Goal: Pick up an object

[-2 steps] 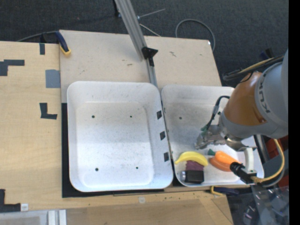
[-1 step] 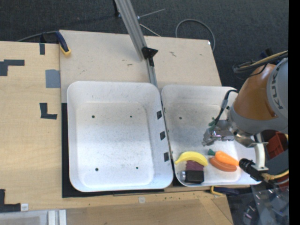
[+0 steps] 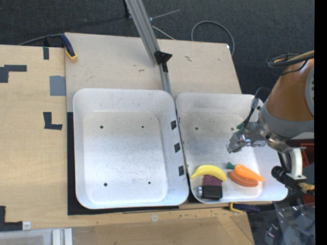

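From above and at a slant, the table [image 3: 127, 60] carries two shallow white bins side by side. The left bin [image 3: 122, 98] has a speckled floor. The right bin [image 3: 204, 101] holds a small cluster of things in its near corner: a yellow banana [image 3: 208, 172], a dark maroon block [image 3: 210, 179] just under it, a black box [image 3: 211, 191] touching the bin's near rim, and an orange carrot [image 3: 245, 176] with a green tip, lying just right of the banana.

The arm [image 3: 291, 103], orange-brown at the wrist, reaches in from the right over the right bin. Its tool [image 3: 236, 143] hangs above the bin floor, apart from the carrot and banana, with nothing between its fingers; I cannot tell whether they stand open or closed.

A grey metal rail [image 3: 145, 27] crosses the table at a slant beyond the bins.
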You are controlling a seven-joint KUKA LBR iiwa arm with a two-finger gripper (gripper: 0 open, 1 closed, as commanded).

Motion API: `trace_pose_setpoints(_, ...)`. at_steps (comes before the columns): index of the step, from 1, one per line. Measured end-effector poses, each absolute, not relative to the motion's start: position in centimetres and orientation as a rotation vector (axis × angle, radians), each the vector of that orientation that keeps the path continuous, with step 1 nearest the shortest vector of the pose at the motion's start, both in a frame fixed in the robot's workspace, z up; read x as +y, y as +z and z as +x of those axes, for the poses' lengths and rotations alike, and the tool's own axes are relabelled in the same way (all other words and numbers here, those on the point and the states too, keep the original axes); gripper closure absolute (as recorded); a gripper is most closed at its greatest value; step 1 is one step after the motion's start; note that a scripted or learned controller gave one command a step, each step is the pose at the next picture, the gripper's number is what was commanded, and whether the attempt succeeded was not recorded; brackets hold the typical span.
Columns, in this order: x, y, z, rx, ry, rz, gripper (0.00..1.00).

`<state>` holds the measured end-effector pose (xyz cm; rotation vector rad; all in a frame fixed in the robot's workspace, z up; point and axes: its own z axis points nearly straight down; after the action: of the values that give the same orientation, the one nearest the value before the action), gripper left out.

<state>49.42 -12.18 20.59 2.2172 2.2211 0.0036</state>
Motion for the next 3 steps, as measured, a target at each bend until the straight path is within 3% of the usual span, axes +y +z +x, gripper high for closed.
trace_pose_setpoints(1,-12.1,21.2,49.5,2.223,0.000,2.220,1.00)
trace_pose_setpoints(3,-2.4,23.0,53.4,2.230,0.001,2.215,1.00)
